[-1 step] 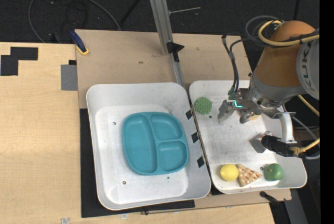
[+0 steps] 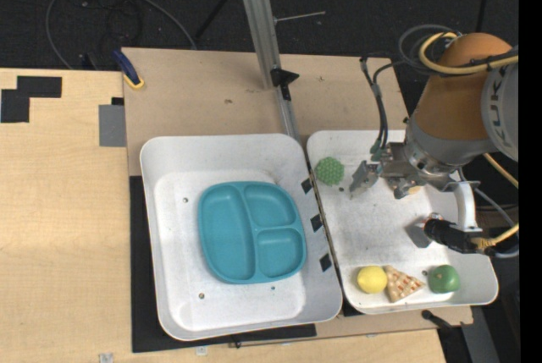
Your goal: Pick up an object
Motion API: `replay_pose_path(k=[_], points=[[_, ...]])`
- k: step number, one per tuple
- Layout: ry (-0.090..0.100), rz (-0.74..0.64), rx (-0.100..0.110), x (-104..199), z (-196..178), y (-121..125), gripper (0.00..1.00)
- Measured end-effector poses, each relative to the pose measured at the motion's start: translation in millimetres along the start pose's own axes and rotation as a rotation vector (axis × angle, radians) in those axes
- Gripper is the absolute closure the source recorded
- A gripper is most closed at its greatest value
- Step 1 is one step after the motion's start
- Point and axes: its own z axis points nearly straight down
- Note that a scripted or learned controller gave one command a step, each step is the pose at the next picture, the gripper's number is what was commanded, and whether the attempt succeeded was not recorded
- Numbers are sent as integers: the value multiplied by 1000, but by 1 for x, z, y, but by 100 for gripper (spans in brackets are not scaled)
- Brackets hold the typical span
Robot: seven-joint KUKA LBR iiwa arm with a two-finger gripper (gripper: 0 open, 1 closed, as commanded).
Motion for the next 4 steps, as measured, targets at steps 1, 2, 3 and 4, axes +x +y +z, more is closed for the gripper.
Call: replay_pose_path(k=[1,2,3,4], points=[[0,2,6,-3,57,-11,0],[-1,1,-5,-8,103,-13,0],[1,2,-4,-9,111,-10,0],[7,5,-12,-6,100,-7,100]])
